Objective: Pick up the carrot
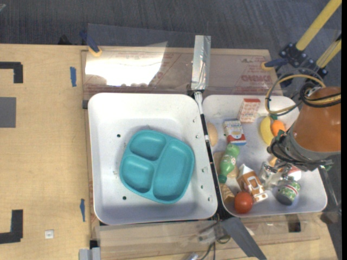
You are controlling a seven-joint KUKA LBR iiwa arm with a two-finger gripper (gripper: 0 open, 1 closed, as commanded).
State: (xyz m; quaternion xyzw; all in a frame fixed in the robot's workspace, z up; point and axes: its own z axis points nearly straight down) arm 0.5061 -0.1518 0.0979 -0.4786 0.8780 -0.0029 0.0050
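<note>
We see the metal fingers (pixel 272 173) low in the right white bin (pixel 320 199), but we cannot tell if they are spread or pressed together. The small orange carrot (pixel 277 128) lies above them, beside a yellow banana (pixel 265 131)

My count: two white bins, left (pixel 103 145) and right (pixel 320 196). One teal divided plate (pixel 157 166). Two small cartons (pixel 249 110) (pixel 234 131). One carrot (pixel 277 128), one banana (pixel 265 130), one tomato (pixel 243 202), at six o'clock in the right bin.

Bright, even light; glare on the clear sheet (pixel 126 64) behind.
</note>
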